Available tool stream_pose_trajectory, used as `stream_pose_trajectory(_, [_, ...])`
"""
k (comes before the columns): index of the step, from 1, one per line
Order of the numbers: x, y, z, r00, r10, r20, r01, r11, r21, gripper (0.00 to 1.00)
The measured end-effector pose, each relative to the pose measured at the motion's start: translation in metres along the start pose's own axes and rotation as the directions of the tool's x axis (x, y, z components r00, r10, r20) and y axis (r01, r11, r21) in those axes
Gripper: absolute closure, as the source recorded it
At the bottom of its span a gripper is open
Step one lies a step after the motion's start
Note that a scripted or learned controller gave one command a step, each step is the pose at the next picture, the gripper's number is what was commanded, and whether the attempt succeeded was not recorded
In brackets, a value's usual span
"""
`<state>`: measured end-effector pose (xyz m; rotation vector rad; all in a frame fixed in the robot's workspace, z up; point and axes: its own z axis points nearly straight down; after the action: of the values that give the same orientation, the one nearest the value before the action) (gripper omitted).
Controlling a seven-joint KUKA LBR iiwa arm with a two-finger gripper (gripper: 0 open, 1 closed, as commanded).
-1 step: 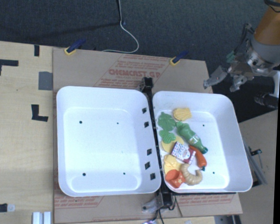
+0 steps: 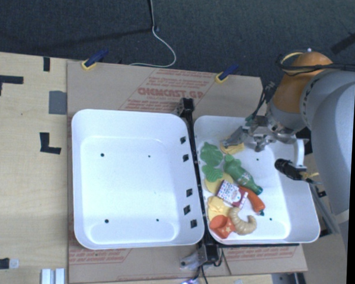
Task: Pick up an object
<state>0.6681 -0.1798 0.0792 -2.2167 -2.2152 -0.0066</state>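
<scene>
Objects lie heaped in the right shallow white plastic bin [image 2: 292,224], crowded against its left wall, beside the left shallow white plastic bin [image 2: 128,180]. At the top of the heap sit 2 flat green leaf-shaped pieces [image 2: 212,161], with a small pale yellow piece [image 2: 234,149] just above them. Below and to the right lies a dark green bottle-shaped toy [image 2: 242,176], its tip touching an orange carrot-shaped toy [image 2: 255,201]. A small white packet with red print [image 2: 229,191] rests in the middle, over a yellow rounded piece [image 2: 212,184]. Nearest the front rim, a tan curved croissant-shaped toy [image 2: 243,222] lies against a red rounded toy [image 2: 222,225]. The grey two-finger gripper [image 2: 244,136] hangs over the bin's back part, just above the pale yellow piece; whether it is open or closed cannot be told, and nothing is seen held. Both bins rest on a brown cardboard sheet [image 2: 162,93].
</scene>
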Motion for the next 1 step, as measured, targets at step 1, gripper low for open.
stream_pose_trajectory(1, [0.0086, -0.0718, -0.0065, 1.000, -0.001, 0.008, 0.001, 1.000, 0.002, 0.00])
